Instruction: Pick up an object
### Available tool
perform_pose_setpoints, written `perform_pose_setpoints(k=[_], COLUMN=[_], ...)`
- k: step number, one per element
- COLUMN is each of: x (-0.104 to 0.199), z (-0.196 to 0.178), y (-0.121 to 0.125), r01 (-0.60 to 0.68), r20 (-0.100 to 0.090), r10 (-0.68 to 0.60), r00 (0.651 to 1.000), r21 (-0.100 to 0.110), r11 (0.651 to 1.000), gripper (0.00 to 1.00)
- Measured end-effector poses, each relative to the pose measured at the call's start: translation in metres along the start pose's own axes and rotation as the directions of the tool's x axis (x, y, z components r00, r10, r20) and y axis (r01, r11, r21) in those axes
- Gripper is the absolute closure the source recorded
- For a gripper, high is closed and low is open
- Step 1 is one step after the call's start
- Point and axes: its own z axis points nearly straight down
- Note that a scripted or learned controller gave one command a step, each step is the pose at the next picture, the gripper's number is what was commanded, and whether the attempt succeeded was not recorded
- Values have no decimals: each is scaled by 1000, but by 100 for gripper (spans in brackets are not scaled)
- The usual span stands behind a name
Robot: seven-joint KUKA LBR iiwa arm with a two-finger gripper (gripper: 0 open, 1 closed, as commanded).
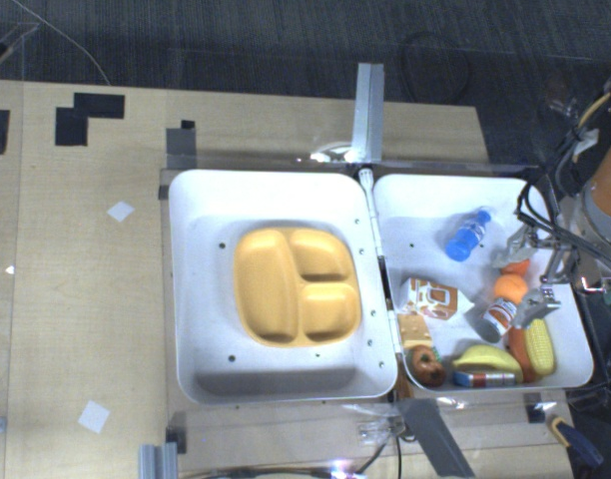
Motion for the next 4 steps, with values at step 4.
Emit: perform_pose_setpoints(k=[4], x=[-75], z=[153], y=[-12], r01=[313], r20=[7], r10=[-313], r00=[950], r21=[2], r11=[950], gripper=[0])
